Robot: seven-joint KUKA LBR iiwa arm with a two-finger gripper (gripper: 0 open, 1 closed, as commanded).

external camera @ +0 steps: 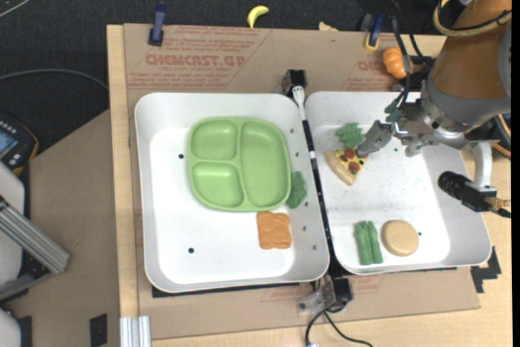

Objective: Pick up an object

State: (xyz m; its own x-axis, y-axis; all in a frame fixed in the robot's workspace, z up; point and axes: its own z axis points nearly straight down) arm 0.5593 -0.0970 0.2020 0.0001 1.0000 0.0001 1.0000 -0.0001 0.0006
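In the right bin (455,252), a pizza slice toy (348,167) lies near the upper left corner, with a small green leafy piece (349,132) just above it. My gripper (368,145) reaches in from the right and hangs directly beside both, its tip between the leafy piece and the pizza slice. I see nothing clearly held in it. A green bean bundle (367,243) and a round tan cookie (400,238) lie at the bin's front.
The left bin (162,240) holds a green divided plate (240,162), an orange waffle piece (275,230) and a green scrap (296,189). The ridge between the bins (313,175) runs just left of the gripper. A yellow banana (257,14) lies beyond the bench.
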